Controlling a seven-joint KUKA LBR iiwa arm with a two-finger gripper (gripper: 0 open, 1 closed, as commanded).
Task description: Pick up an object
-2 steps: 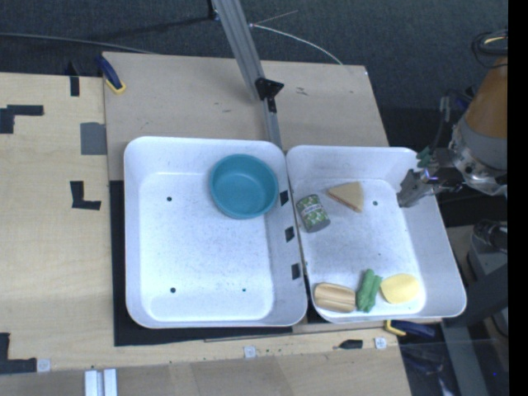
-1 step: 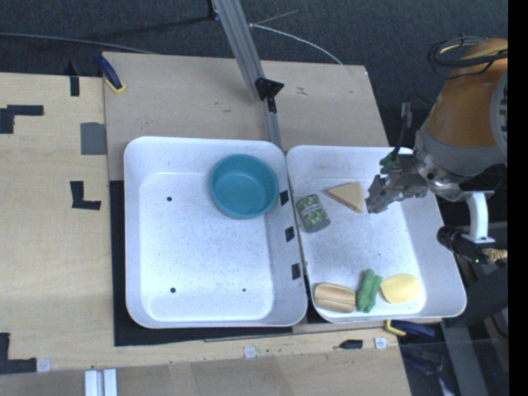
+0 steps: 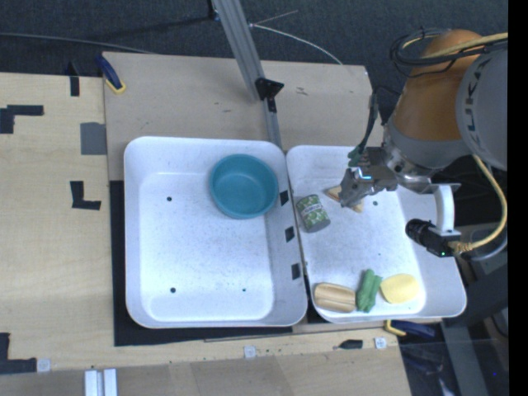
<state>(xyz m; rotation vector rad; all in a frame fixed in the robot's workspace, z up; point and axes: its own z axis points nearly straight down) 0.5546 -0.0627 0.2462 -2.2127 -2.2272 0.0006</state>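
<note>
My gripper (image 3: 355, 193) hangs low over the upper middle of the right bin (image 3: 388, 238), right above a small tan piece (image 3: 335, 194) that peeks out at its left. A green patterned can (image 3: 313, 212) lies just left of it, near the bin's left wall. At the bin's front edge lie a tan bread roll (image 3: 333, 297), a green vegetable (image 3: 368, 289) and a yellow lemon-like piece (image 3: 399, 288). The fingers are too dark and small to read.
The left bin (image 3: 165, 254) holds a blue bowl (image 3: 242, 186) at its back right corner. A grey metal pole (image 3: 247, 48) slants down to the gap between the bins. The arm's grey and orange body (image 3: 437, 97) fills the upper right.
</note>
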